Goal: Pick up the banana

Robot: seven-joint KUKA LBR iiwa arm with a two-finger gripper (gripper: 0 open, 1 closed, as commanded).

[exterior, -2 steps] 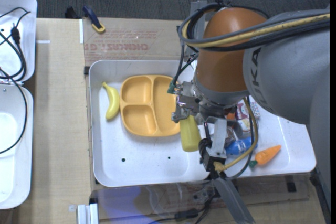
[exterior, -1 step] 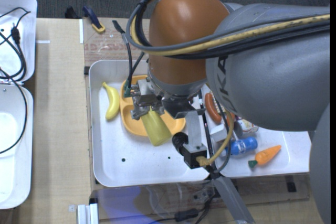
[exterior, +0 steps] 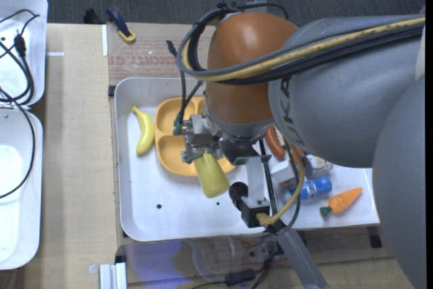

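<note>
I saw arm [exterior: 325, 78] bent over bin [exterior: 125, 166] | gripper [exterior: 203, 152] beside banana [exterior: 143, 130], apart | grip state: couldn't tell

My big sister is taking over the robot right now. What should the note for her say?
Pincer: low over the bin, above the yellow plate. I can't tell its grip from here.
Banana: lying in the bin, at the left of the plate, apart from the pincer. Not picked up.
Close by: a yellow bottle just under the pincer, a blue bottle and a toy carrot on the right.
Done: nothing yet.
Left: shift left to the banana, grab it, lift it.
</note>
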